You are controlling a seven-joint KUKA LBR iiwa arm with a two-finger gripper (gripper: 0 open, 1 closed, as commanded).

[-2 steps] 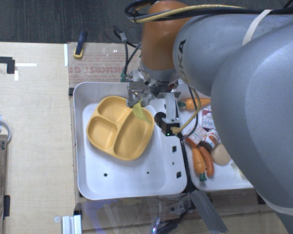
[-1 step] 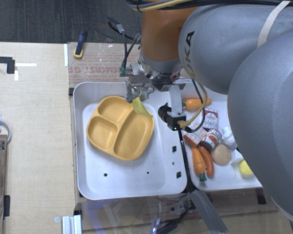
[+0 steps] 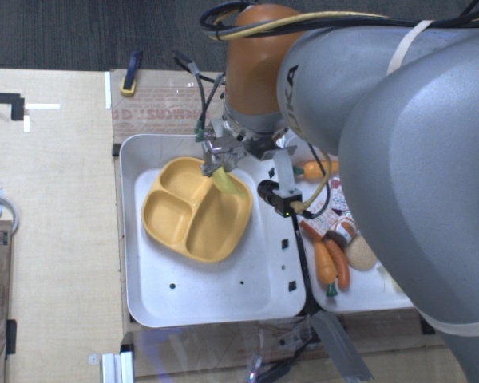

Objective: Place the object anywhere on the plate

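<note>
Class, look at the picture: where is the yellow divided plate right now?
The yellow divided plate lies in the left white bin, toward its upper half, with the gripper right above the plate's upper right rim.

Overhead (slanted); bins (image 3: 144,294) below.

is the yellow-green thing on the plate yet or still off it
Over the plate, but whether it rests on it: cannot tell. The yellow-green thing overlaps the plate's upper right rim, right below the gripper.
</note>
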